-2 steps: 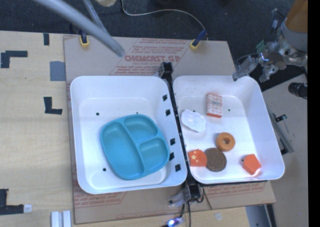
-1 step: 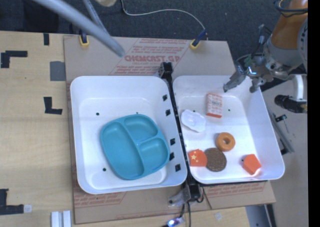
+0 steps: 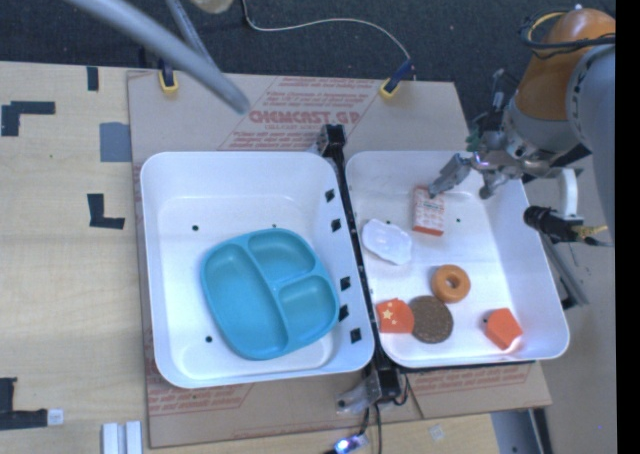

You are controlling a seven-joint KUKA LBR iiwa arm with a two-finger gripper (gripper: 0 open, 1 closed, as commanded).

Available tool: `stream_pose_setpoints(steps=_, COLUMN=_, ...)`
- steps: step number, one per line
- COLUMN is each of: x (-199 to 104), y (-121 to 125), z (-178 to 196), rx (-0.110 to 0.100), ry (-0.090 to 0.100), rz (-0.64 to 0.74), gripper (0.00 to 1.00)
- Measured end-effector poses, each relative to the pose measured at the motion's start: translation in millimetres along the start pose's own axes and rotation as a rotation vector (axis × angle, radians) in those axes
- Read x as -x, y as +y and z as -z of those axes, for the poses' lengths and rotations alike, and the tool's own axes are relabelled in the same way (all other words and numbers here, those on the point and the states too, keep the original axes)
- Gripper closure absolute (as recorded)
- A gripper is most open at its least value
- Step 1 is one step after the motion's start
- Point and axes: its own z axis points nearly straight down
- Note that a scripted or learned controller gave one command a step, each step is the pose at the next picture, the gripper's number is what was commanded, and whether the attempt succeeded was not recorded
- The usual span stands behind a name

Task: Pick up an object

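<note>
Nearest the camera, along the front of the right bin (image 3: 520, 354), an orange block (image 3: 501, 327) sat by the right corner, with a dark brown round cookie (image 3: 431, 320) and a red piece with a star mark (image 3: 395, 316) to its left, the last two touching. Just behind the cookie lay a glazed doughnut (image 3: 452, 283). In the left bin (image 3: 160, 242), a blue divided plate (image 3: 270, 289) rested tilted across the floor. Farther back in the right bin, a crumpled white wrapper (image 3: 386, 240) lay close to the divider between the bins, and beyond it a small red and white carton (image 3: 428, 211) stood near the middle. The jaws (image 3: 462, 170) hung just above and behind the carton, reaching in from the right on the grey arm (image 3: 560, 92); whether they were open or closed could not be told, and nothing showed between them. Behind both bins, a brown cardboard sheet (image 3: 300, 112) covered the bench (image 3: 60, 242).
</note>
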Motion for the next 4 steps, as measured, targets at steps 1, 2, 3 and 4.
stream_pose_setpoints(steps=1, x=-1, y=-6, z=-45, rx=0.001, ry=-0.001, rz=0.000, gripper=0.00)
stream_pose_setpoints(steps=2, x=-2, y=-4, z=-32, rx=0.006, ry=-0.002, rz=0.001, gripper=1.00)
stream_pose_setpoints(steps=3, x=0, y=-5, z=32, rx=0.012, ry=-0.002, rz=-0.001, gripper=1.00)
stream_pose_setpoints(steps=4, x=-1, y=-2, z=75, rx=0.011, ry=-0.002, rz=0.000, gripper=1.00)
